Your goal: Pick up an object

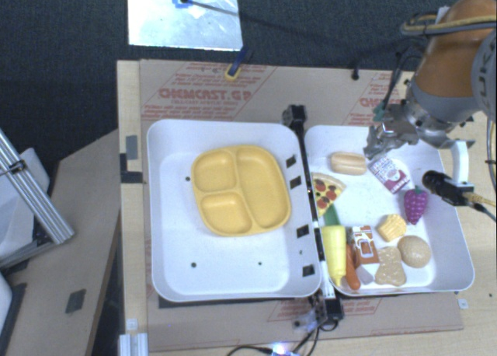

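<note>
One surface [85, 214] carries everything, with one sheet of printed cardboard [202, 94] laid across it. One grey arm [454, 59] comes in from the right. Two white bins sit side by side on the cardboard, the left bin [167, 191] and the right bin [365, 203].

The left bin holds a single yellow plate [237, 190], divided into three compartments.

The things to pick are all in the right bin, eleven small pieces by my count:
- one yellow corn cob [335, 249] along the left wall
- one bread roll [348, 163] at the far end
- one white and purple packet [390, 174]
- one pizza slice [328, 189]
- one bunch of purple grapes [415, 204]
- one round tan bun [415, 251]
- one tan biscuit [390, 269]
- one red and white carton [363, 242]
- one cheese wedge [390, 228]
- one orange carrot [351, 271]
- one small green piece [330, 214], too small to name

The gripper [378, 147] hangs over the far end of the right bin, between the bread roll and the packet and just beside both. Whether it is wide or narrow I cannot tell from here.
</note>
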Controlling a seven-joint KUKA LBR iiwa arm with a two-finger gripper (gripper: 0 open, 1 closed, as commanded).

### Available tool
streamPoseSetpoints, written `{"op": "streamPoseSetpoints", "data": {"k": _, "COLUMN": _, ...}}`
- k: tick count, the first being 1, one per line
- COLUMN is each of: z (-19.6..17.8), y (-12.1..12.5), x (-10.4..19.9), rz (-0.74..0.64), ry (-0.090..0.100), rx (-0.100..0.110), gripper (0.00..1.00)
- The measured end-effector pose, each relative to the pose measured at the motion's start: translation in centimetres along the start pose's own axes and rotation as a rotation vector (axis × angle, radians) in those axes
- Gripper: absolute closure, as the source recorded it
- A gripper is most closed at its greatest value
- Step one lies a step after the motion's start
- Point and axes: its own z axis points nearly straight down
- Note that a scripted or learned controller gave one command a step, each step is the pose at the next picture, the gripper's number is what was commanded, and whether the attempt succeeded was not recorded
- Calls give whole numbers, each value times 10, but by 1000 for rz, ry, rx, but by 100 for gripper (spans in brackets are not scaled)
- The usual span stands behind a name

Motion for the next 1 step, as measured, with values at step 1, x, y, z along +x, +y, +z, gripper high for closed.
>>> {"op": "streamPoseSetpoints", "data": {"k": 1, "z": 12, "y": -47, "x": 1, "rz": 0, "ry": 0, "rx": 1, "gripper": 100}}
